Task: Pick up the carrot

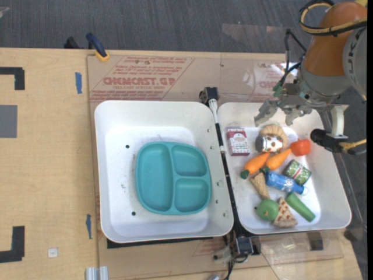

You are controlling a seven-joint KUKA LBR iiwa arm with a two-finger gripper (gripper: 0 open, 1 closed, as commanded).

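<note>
The carrot (pixel 266 160), orange with a green tip at its lower left end, lies slanted near the middle of the right bin (pixel 332 182). It touches a blue bottle (pixel 284 182) and a round tan and white toy (pixel 271 139). My gripper (pixel 277 115) hangs over the far part of that bin, above and a little right of the carrot. It is open, its fingers splayed, with nothing between them.
Around the carrot lie a red and white packet (pixel 237 140), a red-orange piece (pixel 301 147), a green can (pixel 297 172), a green cucumber (pixel 300 207), a green apple (pixel 267 209) and a pizza slice (pixel 284 213). A teal divided plate (pixel 173 177) sits in the left bin (pixel 116 156).
</note>
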